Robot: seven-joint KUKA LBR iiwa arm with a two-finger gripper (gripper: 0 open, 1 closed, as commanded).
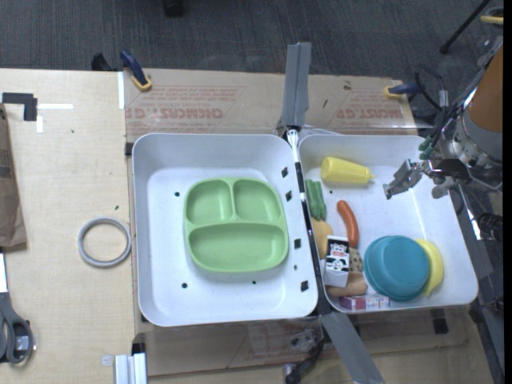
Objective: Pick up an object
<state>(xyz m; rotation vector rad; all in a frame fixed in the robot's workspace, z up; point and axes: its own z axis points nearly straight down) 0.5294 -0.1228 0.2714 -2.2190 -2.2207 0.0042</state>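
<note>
cardboard sheet (240,102), mirrored red print, unreadable

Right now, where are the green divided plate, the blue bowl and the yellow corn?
green divided plate (237,225): camera view, on the ridge above its large lower compartment.
blue bowl (398,267): camera view, middle of its upturned base.
yellow corn (345,171): camera view, middle of its body.
</note>
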